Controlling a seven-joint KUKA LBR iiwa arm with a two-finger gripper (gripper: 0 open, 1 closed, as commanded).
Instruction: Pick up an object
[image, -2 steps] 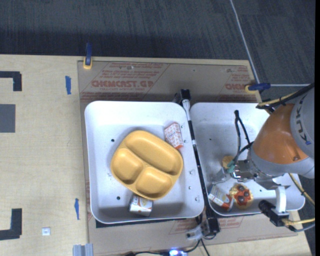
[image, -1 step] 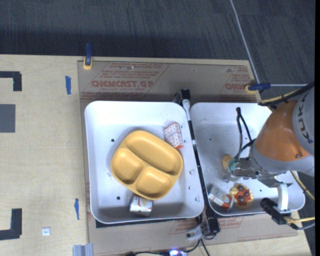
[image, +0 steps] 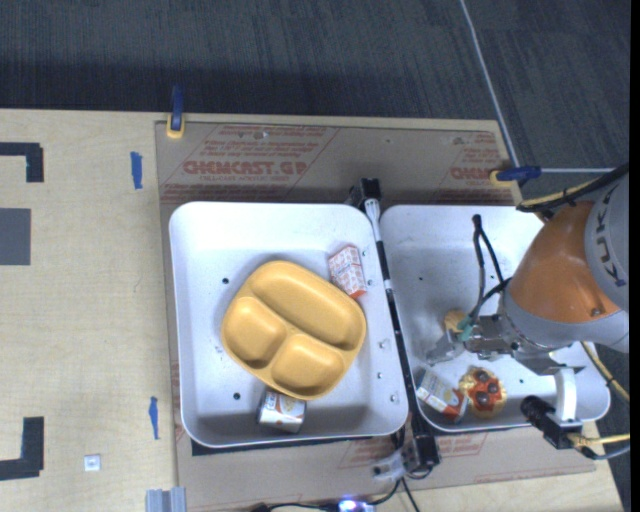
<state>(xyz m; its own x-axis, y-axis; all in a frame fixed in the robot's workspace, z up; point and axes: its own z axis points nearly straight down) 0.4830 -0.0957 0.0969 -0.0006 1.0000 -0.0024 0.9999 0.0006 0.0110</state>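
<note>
Nearest the camera, along the front wall of the left bin (image: 190, 300), a small crumpled packet (image: 281, 411) lies touching the front rim of a yellow three-compartment tray (image: 292, 326) that rests upside down and takes up most of that bin's floor. In the front corner of the right bin (image: 430, 240) lie a flat white-and-red wrapper (image: 440, 392) and, just beside it, a round orange-and-red wrapped object (image: 483, 390), the two nearly touching.

Directly behind these hangs the hand (image: 470, 340), low over the bin floor at the end of the grey arm (image: 570, 280) with its orange band. Its metal parts are partly masked by the wrist and cables, so whether the fingers are apart or together cannot be told, and nothing can be seen between them. A small yellowish item (image: 457, 322) lies touching or just beside the hand; its shape is too blurred to name.

Farther back, a red-and-white carton (image: 346, 270) leans against the tray's far rim, near the wall between the bins.

Handling, as a judgement: the wrapped pieces appear light, soft and crinkly, with slippery film; a hold across the thick middle of the round object should serve better than a pinch at a loose wrapper edge. The tray is stiff, smooth and too broad for these fingers.
</note>
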